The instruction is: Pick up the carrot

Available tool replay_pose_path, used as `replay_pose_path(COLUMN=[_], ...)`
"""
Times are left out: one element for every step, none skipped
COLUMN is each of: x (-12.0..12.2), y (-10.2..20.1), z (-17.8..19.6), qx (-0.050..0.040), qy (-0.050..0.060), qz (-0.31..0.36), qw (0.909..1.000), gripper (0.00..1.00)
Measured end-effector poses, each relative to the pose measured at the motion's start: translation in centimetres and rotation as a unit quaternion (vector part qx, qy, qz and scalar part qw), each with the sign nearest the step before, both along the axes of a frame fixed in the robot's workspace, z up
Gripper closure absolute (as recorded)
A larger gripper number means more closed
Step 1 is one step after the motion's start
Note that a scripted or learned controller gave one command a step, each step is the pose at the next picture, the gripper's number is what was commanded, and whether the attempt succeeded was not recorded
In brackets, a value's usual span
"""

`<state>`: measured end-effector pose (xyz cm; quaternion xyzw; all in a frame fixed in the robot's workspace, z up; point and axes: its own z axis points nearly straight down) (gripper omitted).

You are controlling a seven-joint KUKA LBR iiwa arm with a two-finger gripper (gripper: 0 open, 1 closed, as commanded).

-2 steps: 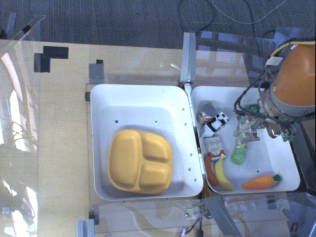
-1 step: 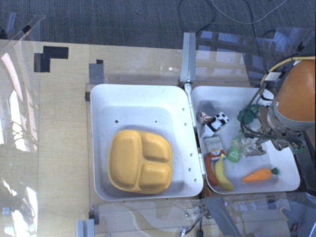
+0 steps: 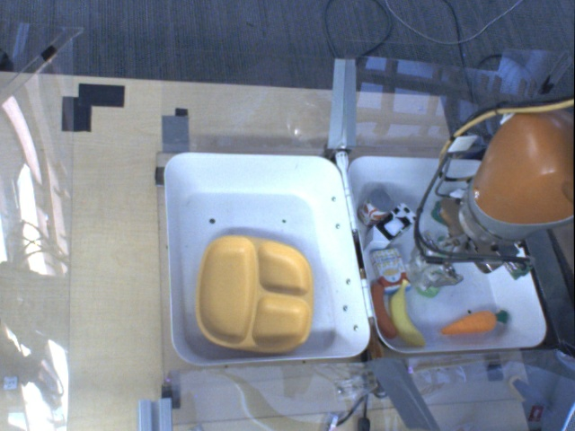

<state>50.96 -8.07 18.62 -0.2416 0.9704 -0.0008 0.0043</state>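
A pale wooden bench [image 3: 108,268] is seen from above, with two shallow white bins set side by side on it. In the left bin [image 3: 252,182], a yellow tray [image 3: 254,292] with three compartments is found toward six o'clock, lying flat on the bin floor.

The right bin [image 3: 530,326] is crowded along its left wall. At about ten o'clock of this bin a small black-and-white toy [image 3: 395,220] is seen, with a small red-and-white item just beside it that cannot be made out. Below these, a pale packet [image 3: 387,260] is laid, and at seven o'clock a banana [image 3: 404,314] is placed against a red object [image 3: 384,311], the two touching.

The carrot [image 3: 471,323] is found at five o'clock of the right bin, lying flat on the floor, its green top pointed toward three o'clock. It is not touched by anything.

The arm [image 3: 526,173] is seen over the right bin at two o'clock, its orange band uppermost. The gripper [image 3: 442,268] is hung below it, above and toward eleven o'clock of the carrot, apart from it. Whether it is spread or closed cannot be told.
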Motion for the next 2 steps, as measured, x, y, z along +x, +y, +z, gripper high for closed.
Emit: replay_pose_path(x=[-0.6, 2.8], y=[1.2, 3.0], z=[0.0, 0.0], qx=[-0.0010, 0.0001], qy=[0.000, 0.000], qz=[0.145, 0.079], qw=[0.9895, 0.9969], gripper=[1.00, 1.00])
